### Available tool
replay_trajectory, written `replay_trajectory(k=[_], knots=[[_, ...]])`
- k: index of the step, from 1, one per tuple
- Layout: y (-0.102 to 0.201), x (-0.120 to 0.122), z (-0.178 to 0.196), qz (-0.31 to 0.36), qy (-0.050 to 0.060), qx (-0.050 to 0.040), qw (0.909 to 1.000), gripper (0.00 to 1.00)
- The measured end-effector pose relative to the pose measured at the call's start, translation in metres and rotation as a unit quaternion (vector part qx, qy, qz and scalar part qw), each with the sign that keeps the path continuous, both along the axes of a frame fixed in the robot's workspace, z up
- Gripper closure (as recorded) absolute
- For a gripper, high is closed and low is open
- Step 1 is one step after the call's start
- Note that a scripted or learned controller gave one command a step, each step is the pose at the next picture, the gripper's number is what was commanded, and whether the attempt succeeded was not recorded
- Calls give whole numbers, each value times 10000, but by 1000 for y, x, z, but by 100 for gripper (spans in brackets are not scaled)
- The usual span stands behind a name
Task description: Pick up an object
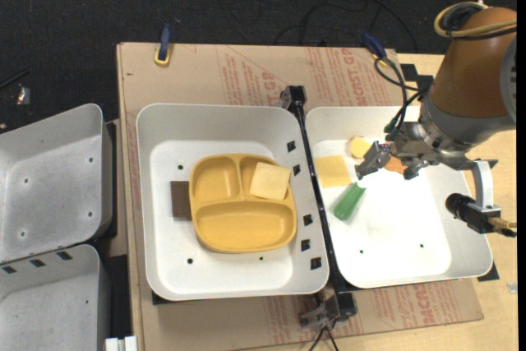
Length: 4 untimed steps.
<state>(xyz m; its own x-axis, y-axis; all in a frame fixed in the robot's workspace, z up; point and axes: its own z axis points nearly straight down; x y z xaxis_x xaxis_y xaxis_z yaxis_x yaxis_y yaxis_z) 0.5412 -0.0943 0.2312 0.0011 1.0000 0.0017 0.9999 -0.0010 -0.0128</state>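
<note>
While the arm [472, 86] hangs over the right bin [427, 259], a clean descent matters: centre over one item, then close. Its gripper [390, 162] looks spread and empty. An orange piece [395, 165] lies between the fingers; the green object [348, 201] rests just near-left.

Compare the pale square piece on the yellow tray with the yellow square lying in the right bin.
The pale square piece is cream coloured; the yellow square is a stronger yellow. The pale piece rests on the divided yellow tray in the left bin, tipped across a compartment ridge; the yellow square lies flat on the right bin floor by the green object. Both are thin, flat and roughly square.
</note>
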Motion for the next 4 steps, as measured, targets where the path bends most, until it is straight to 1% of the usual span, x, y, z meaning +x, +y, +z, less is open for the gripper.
replay_trajectory(k=[1,2,3,4], knots=[[0,2,6,10,-59,-6,10000,0],[0,-1,-37,-1,-40,-6,10000,0],[-8,-4,-97,-6,-40,-6,10000,0],[-7,-3,-140,-8,-63,2,10000,0]])
